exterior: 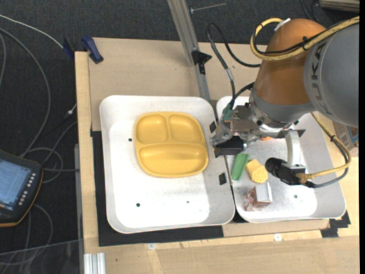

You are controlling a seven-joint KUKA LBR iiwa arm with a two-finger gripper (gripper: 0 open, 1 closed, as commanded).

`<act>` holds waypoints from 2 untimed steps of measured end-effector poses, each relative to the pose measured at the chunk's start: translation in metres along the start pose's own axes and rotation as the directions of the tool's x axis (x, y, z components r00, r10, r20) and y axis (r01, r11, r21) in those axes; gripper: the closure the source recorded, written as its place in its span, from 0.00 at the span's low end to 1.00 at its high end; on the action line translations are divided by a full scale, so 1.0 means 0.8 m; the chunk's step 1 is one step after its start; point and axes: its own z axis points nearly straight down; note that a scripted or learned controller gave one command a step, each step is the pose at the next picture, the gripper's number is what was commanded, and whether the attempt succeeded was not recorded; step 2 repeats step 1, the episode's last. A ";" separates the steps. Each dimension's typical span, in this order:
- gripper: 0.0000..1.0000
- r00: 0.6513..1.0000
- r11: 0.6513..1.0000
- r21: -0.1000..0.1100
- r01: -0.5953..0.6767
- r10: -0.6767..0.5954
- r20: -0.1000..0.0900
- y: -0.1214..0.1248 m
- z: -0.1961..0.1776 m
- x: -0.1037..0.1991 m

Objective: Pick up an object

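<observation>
The green stick [238, 166] lies flat in the right bin [308, 201], close to that bin's left wall. Its long axis runs almost straight up and down the view, leaning a little: the upper end points up and slightly right, toward the hand [228, 146], and the lower end points down and slightly left, toward the bin's near corner. It is a slim, straight piece of plain bright green, much longer than it is wide, with blunt ends.

The hand hangs just above the stick's upper end, over the strip where the two bins meet. The stick lies just beside the hand's dark tip and is not held by it; whether they touch cannot be told. The view does not show whether the hand is apart or together.

A small yellow corn [257, 171] lies just right of the stick, touching it or nearly so at mid-length. Below the corn, near the bin's front wall, sits a brown and white packet [258, 196].

The arm [285, 79] comes in from the right, and its orange and grey bulk covers the back of the right bin.

In the left bin [114, 170] a yellow three-part plate [171, 144] lies toward the back, well apart from the stick. Both bins rest on a pale wooden desk [142, 67].
</observation>
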 end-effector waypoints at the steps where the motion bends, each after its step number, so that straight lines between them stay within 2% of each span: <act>1: 1.00 1.000 1.000 0.003 -0.002 0.002 0.000 0.004 0.012 0.055; 2: 1.00 1.000 1.000 0.003 -0.002 0.002 0.000 0.004 0.012 0.055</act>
